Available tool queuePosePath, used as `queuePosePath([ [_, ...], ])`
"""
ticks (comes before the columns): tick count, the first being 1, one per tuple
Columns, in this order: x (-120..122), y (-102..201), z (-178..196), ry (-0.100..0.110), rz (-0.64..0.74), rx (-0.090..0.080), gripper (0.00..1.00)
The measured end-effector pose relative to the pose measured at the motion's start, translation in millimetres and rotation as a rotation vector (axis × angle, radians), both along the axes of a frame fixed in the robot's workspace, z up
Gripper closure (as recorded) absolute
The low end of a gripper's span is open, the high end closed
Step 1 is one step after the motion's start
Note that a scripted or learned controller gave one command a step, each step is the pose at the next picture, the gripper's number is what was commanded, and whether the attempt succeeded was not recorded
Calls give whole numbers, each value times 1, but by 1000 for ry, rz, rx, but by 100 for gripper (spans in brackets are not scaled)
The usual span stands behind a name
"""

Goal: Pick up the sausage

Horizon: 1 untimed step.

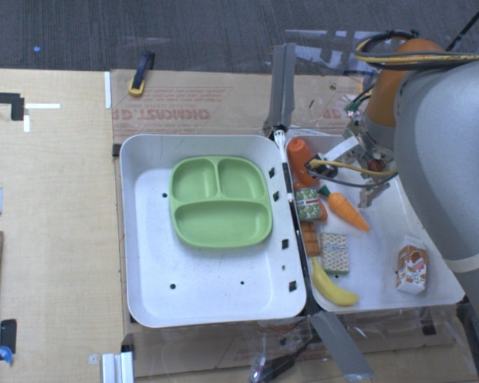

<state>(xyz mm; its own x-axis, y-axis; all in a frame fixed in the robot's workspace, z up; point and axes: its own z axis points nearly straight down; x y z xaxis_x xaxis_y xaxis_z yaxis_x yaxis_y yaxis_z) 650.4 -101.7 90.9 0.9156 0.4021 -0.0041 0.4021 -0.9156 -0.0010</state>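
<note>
Orange-brown sausage [310, 238] lies untouched beside the carrot [348, 211], gripper [366, 183] above the carrot; its grip I cannot tell. Picking remains.

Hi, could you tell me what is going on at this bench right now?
A grey KUKA arm reaches in from the right over the right bin, its gripper near the bin's back left corner. Below it lie a reddish sausage, a carrot, small food packs and a banana. The sausage lies against the bin's left wall, not lifted. The left bin holds a green divided plate.
</note>
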Motion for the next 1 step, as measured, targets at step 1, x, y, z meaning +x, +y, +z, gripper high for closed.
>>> queuePosePath([
  [1,-1,8,0,0,-106,0,0],
])
